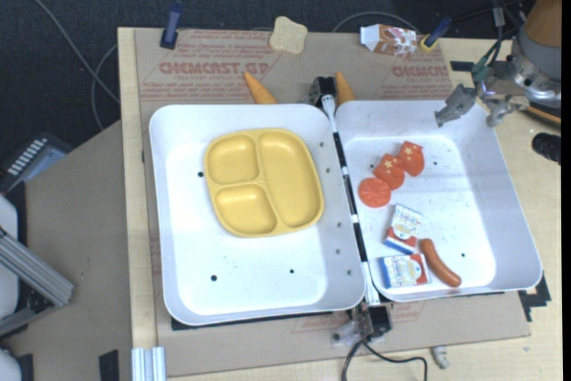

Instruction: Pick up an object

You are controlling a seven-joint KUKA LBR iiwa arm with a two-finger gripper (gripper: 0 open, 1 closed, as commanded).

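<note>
Claw (471, 105) hovers above right bin (500, 192) (far corner).

A yellow divided tray (264, 181) sits in the left bin (178, 281). Behind the bins, on the brown board (214, 62), lie a bread slice (288, 35), a small carton (389, 38) and a blue clip (170, 25).

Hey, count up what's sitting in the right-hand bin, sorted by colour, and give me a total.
Red or orange-red: 4, namely three tomato slices and a sausage
White with print: 2, a small carton and a blue-and-white packet
Total: 6
</note>
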